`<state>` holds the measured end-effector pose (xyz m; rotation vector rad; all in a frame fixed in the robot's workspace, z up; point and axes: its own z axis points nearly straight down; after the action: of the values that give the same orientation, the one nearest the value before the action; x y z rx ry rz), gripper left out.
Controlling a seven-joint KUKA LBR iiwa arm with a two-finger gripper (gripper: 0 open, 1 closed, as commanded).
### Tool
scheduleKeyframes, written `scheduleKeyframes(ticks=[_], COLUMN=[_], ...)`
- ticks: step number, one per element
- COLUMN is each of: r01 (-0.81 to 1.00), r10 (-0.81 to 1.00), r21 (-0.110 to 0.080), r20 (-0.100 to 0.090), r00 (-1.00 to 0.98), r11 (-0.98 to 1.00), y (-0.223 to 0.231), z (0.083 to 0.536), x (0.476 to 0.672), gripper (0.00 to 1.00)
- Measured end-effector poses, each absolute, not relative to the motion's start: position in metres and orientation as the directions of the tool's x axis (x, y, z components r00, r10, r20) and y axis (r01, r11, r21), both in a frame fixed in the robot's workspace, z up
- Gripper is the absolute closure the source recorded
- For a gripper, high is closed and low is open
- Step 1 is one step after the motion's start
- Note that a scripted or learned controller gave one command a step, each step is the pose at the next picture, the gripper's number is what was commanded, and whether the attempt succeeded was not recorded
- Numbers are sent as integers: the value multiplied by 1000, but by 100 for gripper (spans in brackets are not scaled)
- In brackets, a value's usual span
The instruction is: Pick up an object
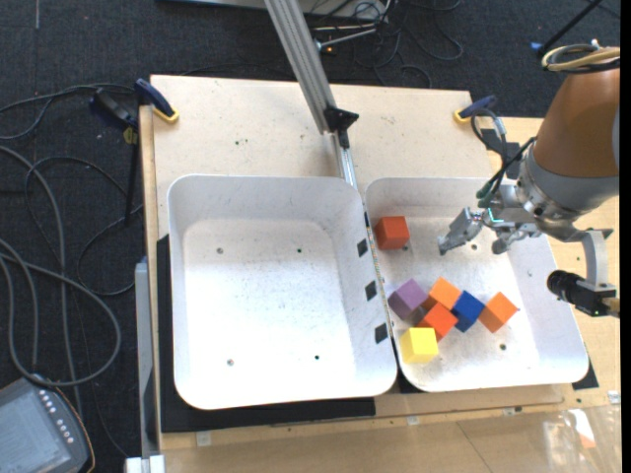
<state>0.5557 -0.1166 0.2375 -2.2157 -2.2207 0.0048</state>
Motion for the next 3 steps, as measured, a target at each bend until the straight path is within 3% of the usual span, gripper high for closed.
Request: scheduleKeyframes(ticks=[1, 3], r01=[1000, 1000], r10=[1000, 1000], r21=[0, 0], r20=[0, 1], r00=[0, 2], r11=[0, -2], y=[-117, -100], z=[240, 128], x=[557, 556], gripper=[0, 0])
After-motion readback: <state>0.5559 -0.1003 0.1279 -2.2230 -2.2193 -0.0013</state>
